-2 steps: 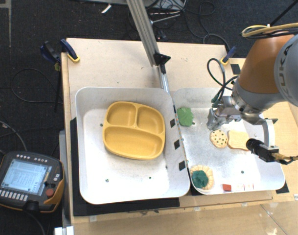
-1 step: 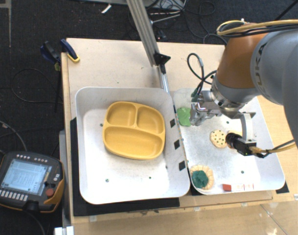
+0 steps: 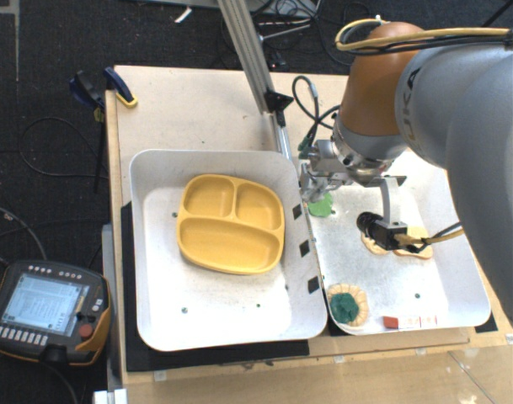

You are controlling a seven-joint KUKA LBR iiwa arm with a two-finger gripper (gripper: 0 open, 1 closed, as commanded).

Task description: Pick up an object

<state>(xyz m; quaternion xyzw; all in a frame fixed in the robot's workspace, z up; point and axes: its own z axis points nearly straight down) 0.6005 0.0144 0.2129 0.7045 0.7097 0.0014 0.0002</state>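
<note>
Gripper is seen low over the left edge of the right bin, close to the wall shared with the left bin. Whether it is spread or closed cannot be told; the wrist hides it from above.

A small green object is seen directly under the gripper, on the bin floor near that wall. It is taken as the target of the pick. Contact is not confirmed; no grasp is recorded.

Judgement on the step: the closure should be centred on the green object, not on its wall side. The wall is close, so the approach should be kept vertical. The lift should be made straight up and a hold checked before any traverse.

Other items in the right bin: a pale flat piece to the right, a teal round piece at the near corner, a small red piece beside it. All lie apart from the target. A yellow divided plate is noted in the left bin.
</note>
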